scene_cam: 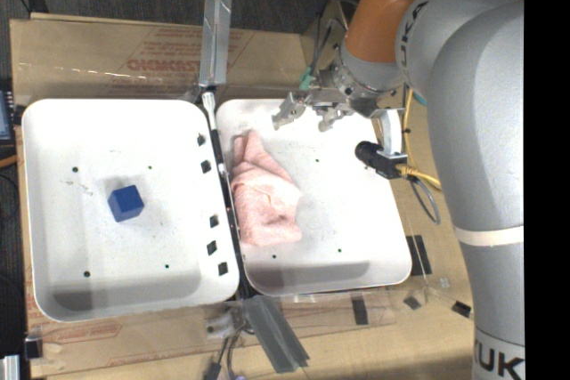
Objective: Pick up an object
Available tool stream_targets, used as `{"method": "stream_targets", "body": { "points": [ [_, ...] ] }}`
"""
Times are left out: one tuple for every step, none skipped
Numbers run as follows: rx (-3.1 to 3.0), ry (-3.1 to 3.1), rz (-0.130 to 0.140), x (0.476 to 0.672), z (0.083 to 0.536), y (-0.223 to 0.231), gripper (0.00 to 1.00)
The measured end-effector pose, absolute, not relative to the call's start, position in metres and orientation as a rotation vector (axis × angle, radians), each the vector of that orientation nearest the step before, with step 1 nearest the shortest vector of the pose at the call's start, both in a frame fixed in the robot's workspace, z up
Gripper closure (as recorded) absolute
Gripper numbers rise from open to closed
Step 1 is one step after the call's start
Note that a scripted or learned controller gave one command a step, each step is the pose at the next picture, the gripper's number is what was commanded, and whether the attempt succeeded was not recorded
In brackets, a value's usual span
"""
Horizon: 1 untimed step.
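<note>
The cube is plain blue. The crumpled cloth is pale pink. Both bins are white.

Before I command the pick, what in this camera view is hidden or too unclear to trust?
- Gripper: small and slanted over the right bin's far rim; its state is unreadable.
- Pink cloth: its folds cover the bin floor beneath.
- Right bin's near-right part: partly cut off by the arm.
- Blue cube in the left bin: hidden underside.

Cube in left bin, cloth in right bin, gripper above right bin's far edge
</note>
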State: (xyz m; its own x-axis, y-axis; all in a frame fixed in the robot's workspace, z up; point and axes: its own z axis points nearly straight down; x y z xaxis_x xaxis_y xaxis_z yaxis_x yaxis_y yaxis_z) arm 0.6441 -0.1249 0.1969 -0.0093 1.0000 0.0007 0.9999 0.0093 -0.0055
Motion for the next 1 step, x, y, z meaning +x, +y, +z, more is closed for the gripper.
{"method": "stream_targets", "body": {
  "points": [
    [-2.178, -2.261, 0.004, 0.6202, 0.0915, -0.1092, 0.0]
  ]
}}
